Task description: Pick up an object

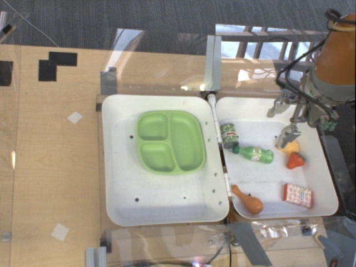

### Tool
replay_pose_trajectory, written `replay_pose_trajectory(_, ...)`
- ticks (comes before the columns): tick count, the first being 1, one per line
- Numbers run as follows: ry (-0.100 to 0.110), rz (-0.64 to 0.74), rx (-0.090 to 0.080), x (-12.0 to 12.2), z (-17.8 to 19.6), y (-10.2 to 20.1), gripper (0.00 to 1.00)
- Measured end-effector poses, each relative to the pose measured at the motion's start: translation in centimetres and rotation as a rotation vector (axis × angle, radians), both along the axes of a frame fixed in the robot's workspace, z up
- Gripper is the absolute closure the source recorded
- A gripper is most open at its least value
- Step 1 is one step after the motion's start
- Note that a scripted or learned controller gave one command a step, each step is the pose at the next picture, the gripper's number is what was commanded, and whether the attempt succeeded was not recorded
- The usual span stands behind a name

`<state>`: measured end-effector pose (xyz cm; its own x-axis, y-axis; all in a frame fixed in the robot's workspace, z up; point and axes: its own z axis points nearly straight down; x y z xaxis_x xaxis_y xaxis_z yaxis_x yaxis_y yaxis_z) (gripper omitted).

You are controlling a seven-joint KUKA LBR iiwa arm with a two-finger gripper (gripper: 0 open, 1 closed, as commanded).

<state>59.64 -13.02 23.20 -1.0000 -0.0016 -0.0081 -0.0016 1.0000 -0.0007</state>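
The right bin (261,121) holds several small items. A green bottle (253,154) lies on its side near the middle, with a small dark can (228,133) by the divider. A yellow piece (290,146) and a red fruit-like piece (295,161) sit close together toward the right. A red carton (298,195) and an orange-brown drumstick (248,200) lie near the front wall. My gripper (280,123) hangs over the back right of this bin, open, with nothing between its fingers. One fingertip is just above the yellow piece.
The left bin (119,193) carries a green divided plate (169,142). A metal divider (218,143) separates the bins. The arm's orange band (336,57) and cables loom over the right bin's back right corner. A clear wall stands behind both bins.
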Motion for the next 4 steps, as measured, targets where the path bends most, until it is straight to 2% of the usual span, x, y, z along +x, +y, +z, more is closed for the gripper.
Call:
replay_pose_trajectory(1, 0.006, -0.15, 0.002, 5.1, -9.5, -0.5, 0.0)
replay_pose_trajectory(2, -0.004, -0.452, 0.004, 2.7, -14.3, 2.4, 0.0)
replay_pose_trajectory(3, -0.018, -0.443, 0.005, 3.2, -12.8, 2.5, 1.0)
replay_pose_trajectory(4, -0.028, -0.435, 0.006, 3.5, -11.4, 2.6, 1.0)
